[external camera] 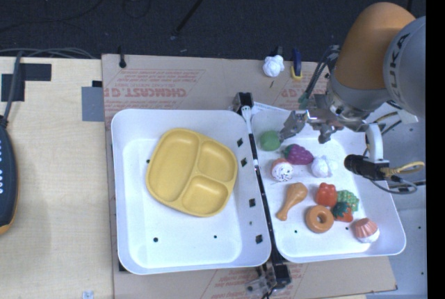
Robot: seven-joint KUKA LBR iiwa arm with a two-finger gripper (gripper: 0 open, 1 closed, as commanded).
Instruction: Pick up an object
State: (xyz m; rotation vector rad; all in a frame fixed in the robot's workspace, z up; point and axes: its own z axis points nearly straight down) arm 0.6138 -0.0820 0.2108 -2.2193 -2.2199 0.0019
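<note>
Your toy food crowds the right bin: green ball, purple grapes, chicken leg, donut (plus smaller pieces). Your gripper hangs above the grapes and ball, fingers spread wide, gripping nothing. A yellow divided plate lies in the left bin.

A yellow divided plate is seen in the left white bin. In the right white bin a green ball, a purple bunch of grapes, a white piece speckled with red, a plain white piece, a tan drumstick, a red pepper, green broccoli, a brown doughnut and a pink-and-white cupcake are shown. The arm is coloured grey with an orange band. Red lettering is printed on the brown cardboard.
</note>
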